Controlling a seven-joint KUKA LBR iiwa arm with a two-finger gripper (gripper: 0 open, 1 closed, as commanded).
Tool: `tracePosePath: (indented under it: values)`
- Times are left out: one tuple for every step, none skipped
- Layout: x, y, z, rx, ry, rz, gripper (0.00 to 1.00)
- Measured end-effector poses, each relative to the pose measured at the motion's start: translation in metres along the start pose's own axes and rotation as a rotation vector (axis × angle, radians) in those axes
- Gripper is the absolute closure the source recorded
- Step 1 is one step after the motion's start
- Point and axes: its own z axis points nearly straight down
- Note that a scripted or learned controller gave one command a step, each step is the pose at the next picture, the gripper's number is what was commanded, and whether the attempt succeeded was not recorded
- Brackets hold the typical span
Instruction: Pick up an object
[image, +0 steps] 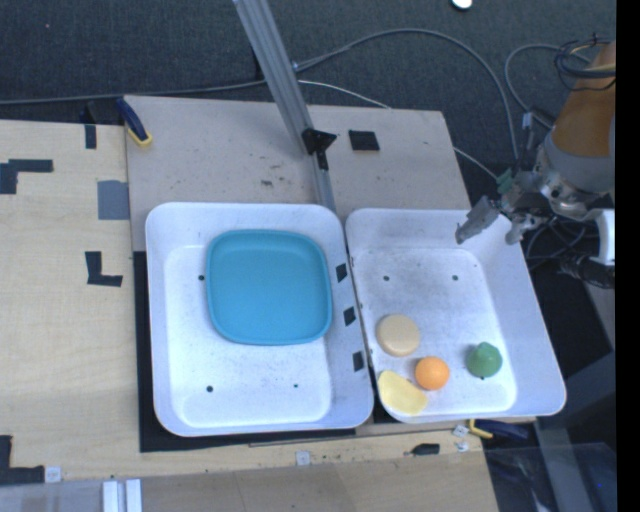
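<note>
While the big worktop (60, 330) lies flat under everything, two white bins sit on it side by side. The left bin (170, 390) is the one with the blue plate (268, 286) in it, and the plate lies flat and takes up a lot of the room. The right bin (520, 330) touches the left bin along one edge. The grey arm (585, 120) with its orange part comes in from the right side, up near the top. Its claw (490, 222) hangs over the far right edge of the right bin, and its two fingers are spread apart with nothing between them. A long grey bar (285, 90) slants down from the top and ends near where the two bins meet. Four small things lie close together at the near end of the right bin, well apart from the claw. The tan round thing (398, 335) is the one farthest up. The yellow thing (402, 393) lies just below it, close to the near wall of the bin. The orange ball (432, 373) sits just beside the yellow thing, maybe touching it. The green thing (485, 359) sits a little way to the right of the ball, near the right wall.
</note>
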Motion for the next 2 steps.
tracePosePath:
  values:
    - [0.007,0.006,0.057,0.005,0.001,0.0,0.0]
    - [0.009,0.003,0.1,0.004,0.0,0.0,0.0]
